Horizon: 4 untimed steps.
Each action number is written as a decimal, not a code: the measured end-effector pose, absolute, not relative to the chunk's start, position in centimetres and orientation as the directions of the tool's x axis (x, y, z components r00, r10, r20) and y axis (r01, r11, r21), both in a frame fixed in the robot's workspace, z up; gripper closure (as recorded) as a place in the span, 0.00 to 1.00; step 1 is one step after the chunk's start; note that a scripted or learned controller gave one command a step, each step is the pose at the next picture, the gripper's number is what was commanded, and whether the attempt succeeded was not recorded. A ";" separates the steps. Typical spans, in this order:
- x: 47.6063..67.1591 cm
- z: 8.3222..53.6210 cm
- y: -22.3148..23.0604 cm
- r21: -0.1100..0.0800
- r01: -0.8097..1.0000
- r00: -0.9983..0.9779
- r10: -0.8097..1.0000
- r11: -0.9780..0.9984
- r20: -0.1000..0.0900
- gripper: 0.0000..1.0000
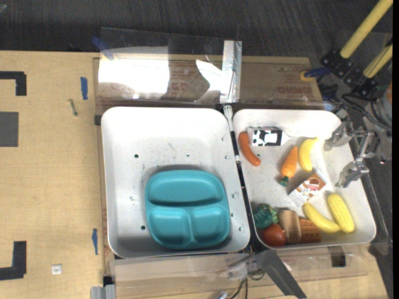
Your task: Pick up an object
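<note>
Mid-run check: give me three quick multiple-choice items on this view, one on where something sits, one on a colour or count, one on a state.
1. Where does the teal tray sit?
A. In the left bin
B. In the right bin
C. On the cardboard outside both bins

2. How many compartments does the tray show?
A. One
B. Three
C. Five

3. How does the corn cob lie?
A. Standing on end
B. Flat on the floor of the right bin
C. Inside the tray

Answers:
1. A, since the tray rests on the floor of the left bin, toward its near edge.
2. B, since one long section runs across the top with two smaller ones below it.
3. B, since it lies flat by the bin's right wall, beside a banana.
</note>
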<state>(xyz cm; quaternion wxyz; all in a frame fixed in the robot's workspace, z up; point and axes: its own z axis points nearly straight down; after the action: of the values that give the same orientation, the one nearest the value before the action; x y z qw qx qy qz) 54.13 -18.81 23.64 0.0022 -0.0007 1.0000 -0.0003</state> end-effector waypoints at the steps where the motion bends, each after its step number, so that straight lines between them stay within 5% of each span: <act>1: 55.1 11.9 -18.1 -0.006 0.097 -0.995 0.097 0.995 -0.023 0.00; 2: 57.8 11.1 -14.4 -0.012 0.108 -0.993 0.107 0.994 -0.042 0.00; 3: 64.0 10.6 -12.9 -0.015 0.072 -0.997 0.073 0.997 0.033 0.00; 4: 64.3 10.5 -11.6 -0.030 0.394 -0.917 0.395 0.918 0.056 0.00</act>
<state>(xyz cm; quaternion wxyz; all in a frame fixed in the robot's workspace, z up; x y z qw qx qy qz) 64.29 -11.59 10.48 -0.0303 0.2017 0.9789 -0.0088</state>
